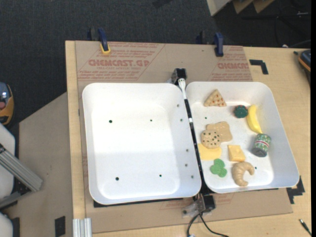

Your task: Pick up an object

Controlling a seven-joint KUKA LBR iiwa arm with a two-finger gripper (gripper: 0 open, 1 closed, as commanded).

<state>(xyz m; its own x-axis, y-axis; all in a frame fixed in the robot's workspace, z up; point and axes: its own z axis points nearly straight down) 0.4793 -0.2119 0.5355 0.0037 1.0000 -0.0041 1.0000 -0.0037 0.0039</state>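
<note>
The right bin holds one banana, its long axis running top to bottom near the far-right wall, one can just below it, one croissant and two green pieces.

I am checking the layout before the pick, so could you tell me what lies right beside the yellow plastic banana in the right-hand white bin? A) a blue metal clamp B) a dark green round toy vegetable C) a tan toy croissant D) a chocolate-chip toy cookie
B: the dark green round toy vegetable sits just left of the yellow plastic banana, near the far side of the right-hand white bin.
</note>
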